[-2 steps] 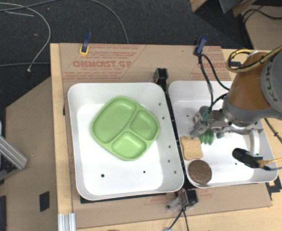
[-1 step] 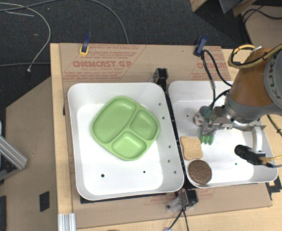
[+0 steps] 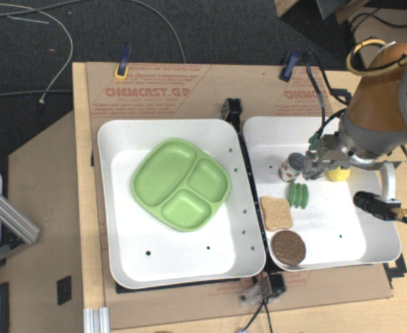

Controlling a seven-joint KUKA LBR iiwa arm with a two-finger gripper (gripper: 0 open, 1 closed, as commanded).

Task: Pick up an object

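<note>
The nearest thing to pick is a small red-and-white can [image 3: 287,170], lying in the right bin [image 3: 369,248] just beside my gripper [image 3: 313,165]. Whether my pincer is wide or narrow I cannot tell. Close below the can a green pickle-like toy [image 3: 299,195] stands, then a toast slice [image 3: 277,213] and a brown round cookie [image 3: 288,248] toward the near rim. A yellow item [image 3: 339,174] sits half hidden under my wrist. The left bin [image 3: 120,255] holds a green divided plate [image 3: 181,184]. My worry is crowding: coming down here, I may nudge the can so it rolls away, or clip the pickle.
</note>
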